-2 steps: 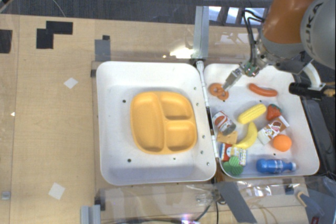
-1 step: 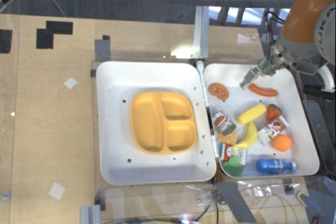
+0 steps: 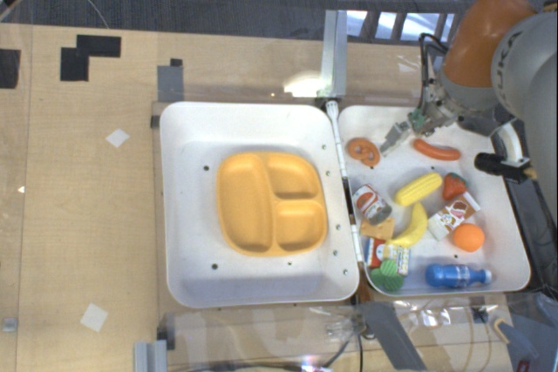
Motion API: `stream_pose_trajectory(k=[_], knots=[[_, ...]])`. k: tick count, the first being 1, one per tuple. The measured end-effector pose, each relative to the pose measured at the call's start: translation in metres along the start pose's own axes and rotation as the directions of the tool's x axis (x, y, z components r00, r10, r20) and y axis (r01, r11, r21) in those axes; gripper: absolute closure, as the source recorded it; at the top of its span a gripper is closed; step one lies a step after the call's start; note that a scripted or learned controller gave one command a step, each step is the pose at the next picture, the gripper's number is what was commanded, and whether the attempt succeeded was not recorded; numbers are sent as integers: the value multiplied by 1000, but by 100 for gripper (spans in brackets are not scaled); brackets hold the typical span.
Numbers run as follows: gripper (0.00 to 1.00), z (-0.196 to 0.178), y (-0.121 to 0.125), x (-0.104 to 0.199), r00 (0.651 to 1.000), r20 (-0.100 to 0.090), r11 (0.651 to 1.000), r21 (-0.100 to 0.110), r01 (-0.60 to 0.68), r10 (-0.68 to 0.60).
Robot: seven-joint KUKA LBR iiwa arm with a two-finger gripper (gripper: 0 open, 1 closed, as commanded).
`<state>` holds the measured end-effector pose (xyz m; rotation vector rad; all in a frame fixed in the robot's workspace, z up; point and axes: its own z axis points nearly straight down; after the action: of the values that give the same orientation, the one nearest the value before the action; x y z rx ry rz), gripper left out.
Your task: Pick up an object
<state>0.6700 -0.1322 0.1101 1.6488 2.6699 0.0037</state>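
The right bin (image 3: 514, 261) holds several toy foods: a brown pretzel (image 3: 364, 152), a red sausage (image 3: 436, 151), a corn cob (image 3: 417, 187), a banana (image 3: 411, 227), a strawberry (image 3: 453, 186), an orange (image 3: 468, 237) and a blue bottle (image 3: 458, 276). My gripper (image 3: 394, 136) hangs over the bin's far part, slanting down to the left. It sits just right of the pretzel and left of the sausage, with nothing visibly in it.
A yellow divided tray (image 3: 270, 202) lies in the left bin (image 3: 187, 274). A small can (image 3: 372, 206), a carton (image 3: 455, 214) and a green packet (image 3: 391, 273) crowd the right bin's front. A metal post (image 3: 335, 52) stands behind the bins.
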Motion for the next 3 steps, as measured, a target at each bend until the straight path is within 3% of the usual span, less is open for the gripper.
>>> stream_pose_trajectory(k=[1,2,3], knots=[[0,12,9,14,996,15,996,0,-85,85],[0,17,11,22,994,15,994,2,-112,112],[0,-55,-6,-12,997,9,997,-10,-78,78]])
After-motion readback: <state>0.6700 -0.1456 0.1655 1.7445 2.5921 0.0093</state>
